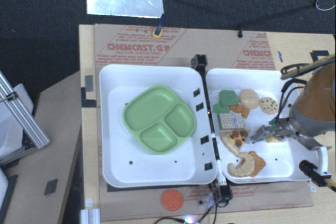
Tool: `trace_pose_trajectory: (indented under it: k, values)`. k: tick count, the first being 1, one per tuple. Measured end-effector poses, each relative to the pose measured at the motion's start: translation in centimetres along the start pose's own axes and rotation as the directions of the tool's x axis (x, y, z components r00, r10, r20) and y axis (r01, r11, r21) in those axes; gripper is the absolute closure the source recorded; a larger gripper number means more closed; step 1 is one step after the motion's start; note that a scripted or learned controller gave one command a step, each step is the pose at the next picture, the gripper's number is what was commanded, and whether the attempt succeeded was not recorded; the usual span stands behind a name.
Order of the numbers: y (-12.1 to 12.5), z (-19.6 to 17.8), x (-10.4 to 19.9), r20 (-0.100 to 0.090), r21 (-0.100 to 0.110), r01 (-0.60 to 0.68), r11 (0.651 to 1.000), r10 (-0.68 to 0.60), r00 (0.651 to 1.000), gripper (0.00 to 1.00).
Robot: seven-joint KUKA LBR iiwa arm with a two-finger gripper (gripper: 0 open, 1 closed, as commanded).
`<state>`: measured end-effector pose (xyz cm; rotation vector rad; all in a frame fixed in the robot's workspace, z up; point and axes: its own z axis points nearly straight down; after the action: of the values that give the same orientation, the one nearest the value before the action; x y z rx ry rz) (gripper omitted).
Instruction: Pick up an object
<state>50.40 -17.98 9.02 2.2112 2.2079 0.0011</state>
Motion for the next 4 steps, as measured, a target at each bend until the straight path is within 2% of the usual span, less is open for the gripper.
trace_pose_trajectory:
  k: [1, 2, 3, 4]
  values:
    - [0.4, -1.5, -0.1, 0.002, -0.011, 0.001, 1.0, -0.001, 1.0, 1.0]
    - [0.1, -7.7, -0.5, -0.009, 0.005, 0.005, 1.0, -0.005, 1.0, 1.0]
    - [0.4, -13.1, -0.6, -0.009, 0.005, 0.006, 1.0, -0.006, 1.0, 1.0]
    - [2.2, -12.3, 4.7, -0.013, 0.009, 0.012, 1.0, -0.012, 1.0, 1.0]
